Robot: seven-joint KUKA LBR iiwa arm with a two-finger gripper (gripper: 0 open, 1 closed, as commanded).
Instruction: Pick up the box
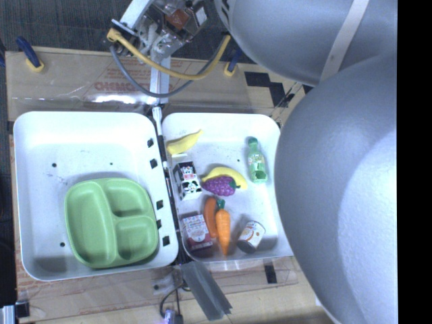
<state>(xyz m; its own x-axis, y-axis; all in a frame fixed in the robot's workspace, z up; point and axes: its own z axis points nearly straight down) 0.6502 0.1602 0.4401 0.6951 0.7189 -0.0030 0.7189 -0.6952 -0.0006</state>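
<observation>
In the right bin (270, 130), near its left wall, stands a small black-and-white box (187, 179) with a cow pattern. A dark red box (196, 229) lies lower down by the bin's front left corner, beside a carrot (219, 223). My gripper (158, 85) hangs above the far edge of the bench, over the seam between the two bins. It is well apart from both boxes, and nothing shows in its grasp. The large grey arm covers the upper right of the view.
The right bin also holds a banana piece (183, 142), a whole banana (227, 176), purple grapes (219, 187), a green bottle (256, 159) and a small can (250, 235). A green divided plate (111, 221) lies in the left bin (40, 147).
</observation>
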